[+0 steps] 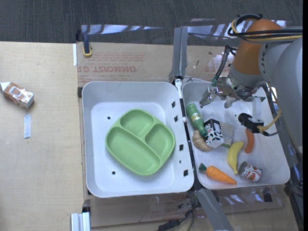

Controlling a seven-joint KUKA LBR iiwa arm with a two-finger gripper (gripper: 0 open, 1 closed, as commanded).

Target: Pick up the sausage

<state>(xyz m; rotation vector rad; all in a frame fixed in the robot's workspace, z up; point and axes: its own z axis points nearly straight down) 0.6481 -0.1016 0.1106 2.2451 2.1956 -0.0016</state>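
Note:
The sausage [249,141] is a small orange-red link lying upright on the floor of the right bin [281,174], just right of the yellow banana [234,155]. My gripper [230,95] hangs under the orange wrist band over the back of that bin, up and left of the sausage and well apart from it. Nothing shows between its fingertips.
The right bin also holds a green bottle [194,116], a black-and-white cow-patterned piece [213,132], a bread-like piece [200,141], a carrot [219,174] and a small can [250,172]. A green divided plate [140,141] lies in the left bin [96,177]. A small carton [18,95] sits on the bench at far left.

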